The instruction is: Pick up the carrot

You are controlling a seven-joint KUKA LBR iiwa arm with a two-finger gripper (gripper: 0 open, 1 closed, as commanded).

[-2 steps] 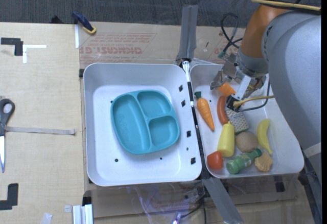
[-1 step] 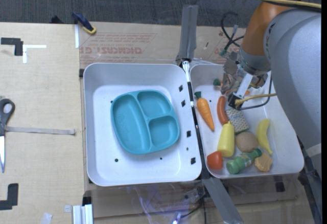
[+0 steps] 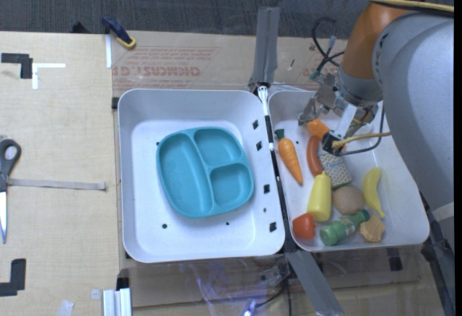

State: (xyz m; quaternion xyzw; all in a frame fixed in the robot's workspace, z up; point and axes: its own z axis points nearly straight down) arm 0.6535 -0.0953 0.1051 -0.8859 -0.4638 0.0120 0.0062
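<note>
The carrot (image 3: 290, 159) lies in the right bin (image 3: 404, 185), close to its left wall, with its green top pointing to the far side and its tip toward the front. My gripper (image 3: 322, 114) hangs over the far part of that bin, right of and beyond the carrot and apart from it. A small orange piece (image 3: 317, 128) sits just below the gripper. A red sausage-shaped thing (image 3: 312, 156) lies between the carrot and the gripper.
The right bin also holds a speckled block (image 3: 336, 171), a yellow vegetable (image 3: 320, 197), a brown potato-like thing (image 3: 349, 199), a banana (image 3: 372, 190), a tomato (image 3: 304, 226), a green bottle (image 3: 343, 229) and a tan biscuit (image 3: 373, 230). A blue divided plate (image 3: 207, 170) lies in the left bin (image 3: 137, 221).
</note>
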